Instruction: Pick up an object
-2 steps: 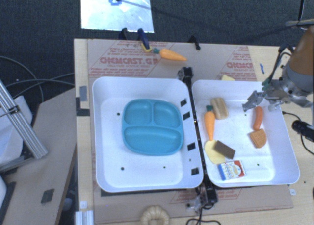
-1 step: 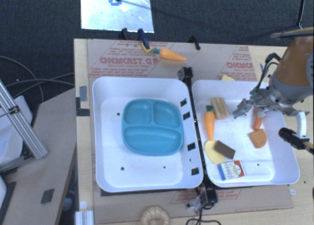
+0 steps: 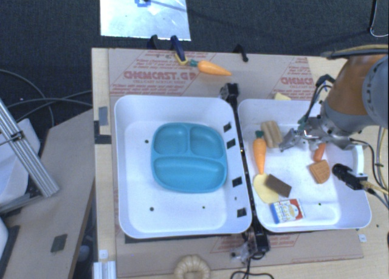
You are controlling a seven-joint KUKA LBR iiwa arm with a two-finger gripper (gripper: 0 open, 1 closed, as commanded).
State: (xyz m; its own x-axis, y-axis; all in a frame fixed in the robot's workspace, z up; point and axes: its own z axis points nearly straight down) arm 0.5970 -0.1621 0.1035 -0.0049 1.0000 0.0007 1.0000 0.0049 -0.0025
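Grey arm over the right bin [image 3: 358,211], centre-right of frame
Your gripper [image 3: 290,140] hovers beside the wooden block [image 3: 271,132]; grip state I cannot tell; centre over it, descend straight.

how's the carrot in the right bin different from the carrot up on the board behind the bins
The carrot in the right bin lies on the white bin floor, pointing along the divider; the carrot on the board lies outside both bins, pointing sideways. The binned one sits among other items, close to a tan block; the board one lies next to a blue clamp. Both are orange, tapered toy carrots.
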